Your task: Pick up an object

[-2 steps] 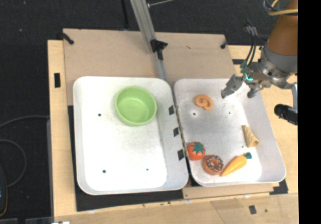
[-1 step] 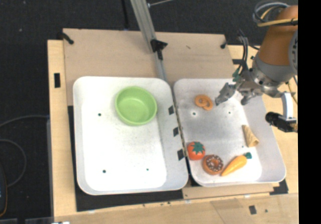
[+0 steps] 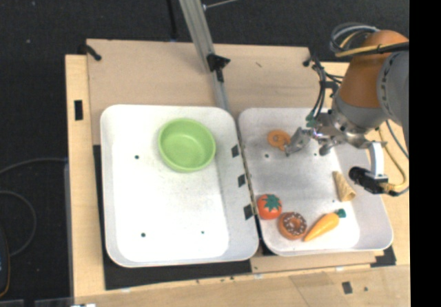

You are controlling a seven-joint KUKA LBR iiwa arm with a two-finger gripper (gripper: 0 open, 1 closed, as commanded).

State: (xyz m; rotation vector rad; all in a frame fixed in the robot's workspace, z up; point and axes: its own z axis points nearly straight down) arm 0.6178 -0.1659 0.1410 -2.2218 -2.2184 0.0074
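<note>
Two shallow bins (image 3: 172, 244) (smooth white plastic)

No readable text, label, number or sign anywhere I look: nothing on the bins, bench or objects around my arm.

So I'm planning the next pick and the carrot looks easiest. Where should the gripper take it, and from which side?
Probably across the thick orange middle of the carrot, coming straight down from above. It lies flat and slanted in the right bin, green tip up-right, so the fingers should close across its narrow width, square to its long axis. The donut sits close to its lower-left end, so stay nearer the middle.
</note>
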